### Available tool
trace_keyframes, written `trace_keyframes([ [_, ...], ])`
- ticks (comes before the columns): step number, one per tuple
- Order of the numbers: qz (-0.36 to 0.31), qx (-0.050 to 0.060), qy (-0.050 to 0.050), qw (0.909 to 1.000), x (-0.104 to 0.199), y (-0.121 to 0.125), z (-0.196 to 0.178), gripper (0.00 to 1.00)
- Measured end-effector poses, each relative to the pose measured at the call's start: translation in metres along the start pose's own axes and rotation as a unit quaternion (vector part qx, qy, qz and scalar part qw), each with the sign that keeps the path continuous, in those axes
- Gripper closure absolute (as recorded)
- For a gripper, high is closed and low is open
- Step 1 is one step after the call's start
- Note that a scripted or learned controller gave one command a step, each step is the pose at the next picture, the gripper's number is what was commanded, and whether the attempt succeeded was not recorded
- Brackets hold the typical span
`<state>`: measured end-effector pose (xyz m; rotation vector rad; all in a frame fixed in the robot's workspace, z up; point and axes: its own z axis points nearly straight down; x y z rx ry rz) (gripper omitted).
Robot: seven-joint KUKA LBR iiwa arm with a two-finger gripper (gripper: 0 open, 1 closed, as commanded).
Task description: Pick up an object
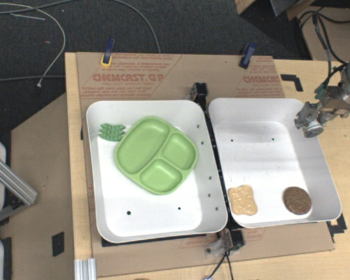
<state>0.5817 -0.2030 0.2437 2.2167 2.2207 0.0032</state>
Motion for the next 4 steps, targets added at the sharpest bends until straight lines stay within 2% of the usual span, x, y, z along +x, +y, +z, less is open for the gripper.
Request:
trace_keyframes([
  [2, -0.003, 0.001, 0.001, 1.0000, 0.104, 0.024, -0.001, 1.00],
  [3, -0.002, 0.003, 0.002, 1.0000, 0.149, 0.023, 0.007, 1.00],
  [4, -0.001, 0.002, 0.001, 1.0000, 0.195, 0.027, 0.002, 1.00],
])
